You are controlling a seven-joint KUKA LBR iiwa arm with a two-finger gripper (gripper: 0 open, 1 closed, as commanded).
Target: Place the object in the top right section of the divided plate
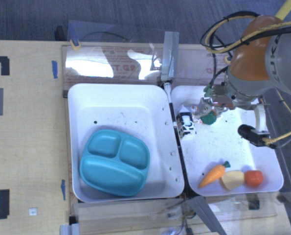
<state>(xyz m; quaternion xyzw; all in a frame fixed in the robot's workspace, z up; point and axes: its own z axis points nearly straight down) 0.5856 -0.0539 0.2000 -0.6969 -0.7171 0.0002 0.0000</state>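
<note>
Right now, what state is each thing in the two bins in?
divided plate: upright in the left bin, nothing in its sections.
carrot: lying on its side in the right bin, touching the pale yellow piece.
tomato: resting against that piece.
green object: at the claw; grip unclear.

We see a teal, three-section divided plastic plate [115, 163] lying flat in the left white bin, and a small green object [208, 118] at the gripper's fingertips.
</note>
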